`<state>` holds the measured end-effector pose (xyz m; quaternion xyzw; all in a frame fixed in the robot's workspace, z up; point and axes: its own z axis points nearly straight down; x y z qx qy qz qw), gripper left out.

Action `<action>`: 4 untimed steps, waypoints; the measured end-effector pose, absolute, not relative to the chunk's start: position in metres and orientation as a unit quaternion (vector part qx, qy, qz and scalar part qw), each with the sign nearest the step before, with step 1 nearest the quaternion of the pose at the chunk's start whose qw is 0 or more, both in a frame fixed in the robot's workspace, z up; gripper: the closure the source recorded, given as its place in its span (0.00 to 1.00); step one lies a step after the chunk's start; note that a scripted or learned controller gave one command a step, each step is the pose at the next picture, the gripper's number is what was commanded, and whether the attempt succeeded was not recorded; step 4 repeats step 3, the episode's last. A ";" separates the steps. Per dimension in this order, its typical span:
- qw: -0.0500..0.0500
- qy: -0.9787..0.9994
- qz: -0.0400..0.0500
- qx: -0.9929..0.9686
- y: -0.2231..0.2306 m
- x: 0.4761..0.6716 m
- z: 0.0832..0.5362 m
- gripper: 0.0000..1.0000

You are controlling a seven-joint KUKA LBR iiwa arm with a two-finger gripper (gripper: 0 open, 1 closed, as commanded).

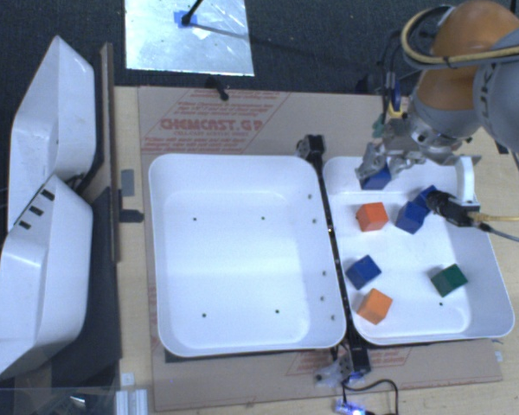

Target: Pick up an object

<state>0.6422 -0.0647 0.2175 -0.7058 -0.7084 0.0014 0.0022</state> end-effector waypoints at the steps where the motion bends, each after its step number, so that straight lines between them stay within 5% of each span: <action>1: 0.002 -0.708 0.002 -0.706 -0.020 0.620 0.206 1.00; 3: 0.002 -0.709 0.002 -0.705 0.085 0.569 0.206 1.00; 4: 0.002 -0.709 0.002 -0.705 0.085 0.569 0.206 1.00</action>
